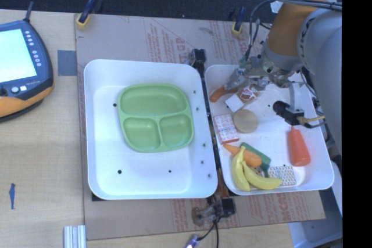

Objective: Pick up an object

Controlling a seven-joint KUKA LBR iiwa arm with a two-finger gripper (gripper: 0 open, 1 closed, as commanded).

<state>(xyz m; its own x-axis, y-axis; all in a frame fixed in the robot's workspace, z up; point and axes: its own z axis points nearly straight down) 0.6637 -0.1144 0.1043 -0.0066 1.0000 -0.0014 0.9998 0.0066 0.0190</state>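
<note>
The gripper (249, 79) hangs low over the right bin (317, 180), just above a small red-and-white packet (248, 94). Whether its fingers are open or closed, I cannot tell. A round tan disc (245, 121) lies just beside the packet.

Glossy white plastic bins (99, 125); matt green plastic tray (156, 118); brown cardboard sheet (168, 38) on the light wood desk (35, 171).

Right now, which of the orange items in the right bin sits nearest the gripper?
The slim orange piece at the bin's upper left, just beside the gripper. The bottle-shaped orange one lies near the right wall, and the carrot-like one rests lower by the bananas.
</note>
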